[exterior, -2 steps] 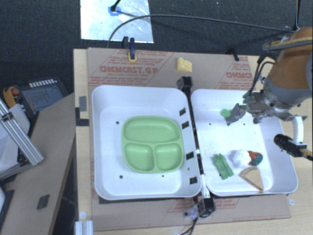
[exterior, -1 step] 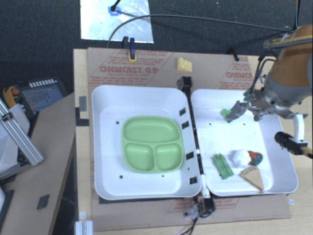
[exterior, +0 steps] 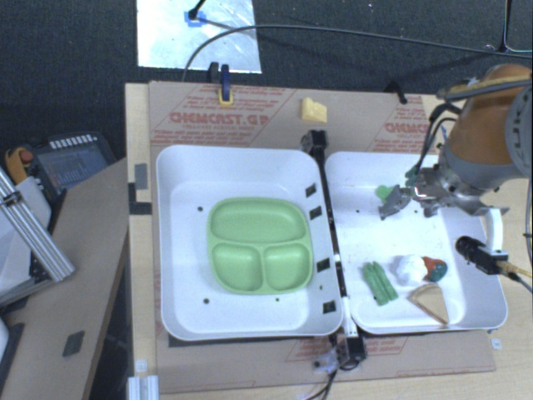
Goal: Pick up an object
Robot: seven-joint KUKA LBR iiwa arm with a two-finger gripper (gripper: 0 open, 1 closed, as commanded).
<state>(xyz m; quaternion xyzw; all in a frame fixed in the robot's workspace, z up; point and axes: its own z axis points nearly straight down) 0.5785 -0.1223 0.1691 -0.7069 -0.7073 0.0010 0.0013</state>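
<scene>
Step in hand: approach, no grasp yet. Arm [exterior: 487,123] comes in from the right edge, hand [exterior: 405,200] low over the upper part of the right bin [exterior: 358,223]. Whether the hand is open or closed cannot be told from this angle, and nothing can be seen held in it. A small green piece [exterior: 384,192] sits just beside the hand, at its left; touching or apart, can't say.

Other candidates are grouped in the lower right of the frame, in the same bin: green stalks [exterior: 379,282], white ball [exterior: 409,268], red-and-teal toy [exterior: 434,267], tan wedge [exterior: 430,302]. Left bin [exterior: 179,223] holds a green divided plate [exterior: 260,245].

Next move, as I judge: settle on the green piece, closest target, lower, close, lift. Risk: the piece is small and may slide away.
</scene>
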